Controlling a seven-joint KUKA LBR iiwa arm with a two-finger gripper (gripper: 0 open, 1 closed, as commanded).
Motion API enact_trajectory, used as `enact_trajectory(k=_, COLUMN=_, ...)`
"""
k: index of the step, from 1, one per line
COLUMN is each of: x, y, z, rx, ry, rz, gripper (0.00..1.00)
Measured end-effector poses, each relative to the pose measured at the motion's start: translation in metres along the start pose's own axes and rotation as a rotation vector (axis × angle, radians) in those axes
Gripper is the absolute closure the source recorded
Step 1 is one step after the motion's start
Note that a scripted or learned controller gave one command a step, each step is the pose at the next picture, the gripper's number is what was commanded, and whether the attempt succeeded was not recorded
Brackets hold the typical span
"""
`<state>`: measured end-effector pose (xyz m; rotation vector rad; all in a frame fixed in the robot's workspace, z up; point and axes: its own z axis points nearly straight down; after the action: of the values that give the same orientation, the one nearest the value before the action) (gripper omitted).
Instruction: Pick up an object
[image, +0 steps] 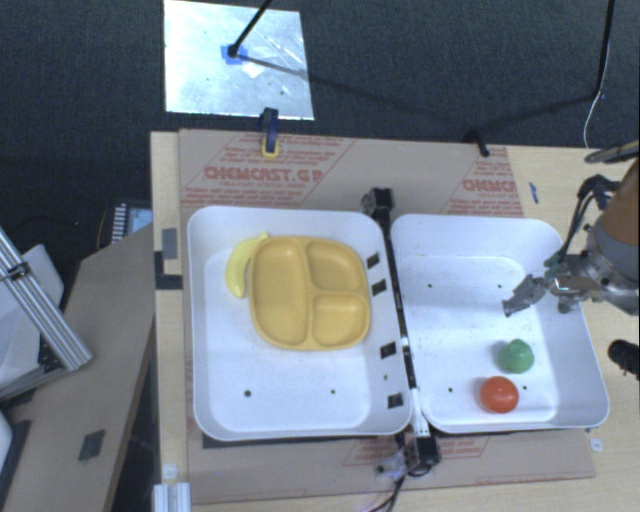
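Note:
In the right bin (470, 260) lie a green round fruit (517, 354) and, just in front of it, a red-orange round fruit (499, 394), both near the front right corner. My gripper (540, 304) hangs over the right side of this bin, a little behind the green fruit and above it. Its fingers are spread open with nothing between them. The left bin (215, 380) holds a yellow divided plate (307, 292), and a yellow banana (238, 266) pokes out from under the plate's left edge.
The two bins meet at a black-clipped seam (393, 310) running front to back. Cardboard (300, 170) lines the bench under the bins. A shiny metal sheet (238, 60) lies on the dark floor behind. The arm fills the right edge.

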<state>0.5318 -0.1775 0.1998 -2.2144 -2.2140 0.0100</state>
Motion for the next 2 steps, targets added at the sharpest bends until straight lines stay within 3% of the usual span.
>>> enact_trajectory(k=1, x=0.000, y=0.003, z=-0.007, rx=-0.013, ry=-0.003, rz=-0.004, gripper=0.00)
enact_trajectory(k=2, x=0.003, y=0.006, z=0.035, rx=-0.009, ry=-0.002, rz=-0.002, gripper=0.00)
